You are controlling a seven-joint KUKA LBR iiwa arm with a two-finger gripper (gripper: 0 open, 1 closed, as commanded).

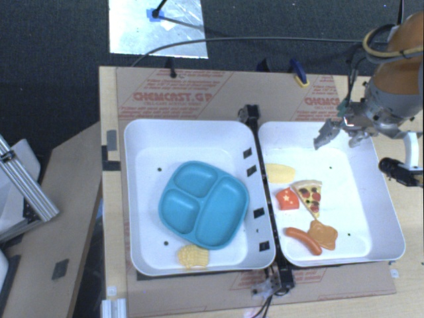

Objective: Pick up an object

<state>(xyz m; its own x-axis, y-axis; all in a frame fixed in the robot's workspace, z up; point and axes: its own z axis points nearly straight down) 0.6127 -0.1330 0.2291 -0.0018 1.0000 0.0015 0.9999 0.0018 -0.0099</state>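
My gripper [341, 137] hangs over the far part of the right bin [371, 197], its two fingers spread apart and nothing between them. Below and to its left in that bin lie a pale yellow piece [279, 173], a red piece [287, 199] and a pizza slice [310, 197]. Nearer the front edge are a red sausage [303, 240] and an orange-brown piece [324, 233] touching it. The gripper is well apart from all of them.
The left bin [149, 177] holds a blue divided plate [204, 204] and a yellow corn-like piece [193, 256] at its front. A black divider [260, 184] runs between the bins. A cable [252, 40] arcs across behind the bench.
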